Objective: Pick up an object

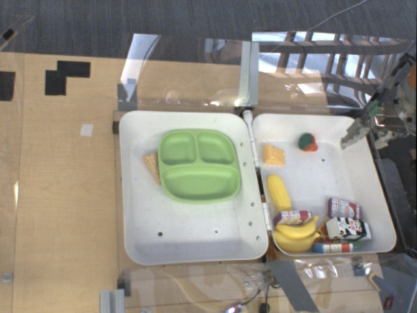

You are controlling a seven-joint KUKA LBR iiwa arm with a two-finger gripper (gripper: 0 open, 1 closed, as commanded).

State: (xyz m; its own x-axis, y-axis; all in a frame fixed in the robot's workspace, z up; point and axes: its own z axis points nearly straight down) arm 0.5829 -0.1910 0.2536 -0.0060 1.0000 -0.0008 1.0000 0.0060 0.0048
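Your end effector [357,130] hangs over the right bin's [384,204] far right corner, apart from the strawberry [307,142]; its grip state unreadable.

Single fixed camera, mounted above bench [58,175], looking down at slant. Far bench edge and dark carpet [195,5] toward frame top, near bench edge toward frame bottom. Landmark: divider [255,168] between bins. Left bin [140,233] lies left of divider near frame centre; right bin [378,194] lies right of divider, reaching close to right margin. Moderate standoff: both bins in full, bare bench well left of divider. Arm [391,103] enters at right, beyond right bin's far corner.
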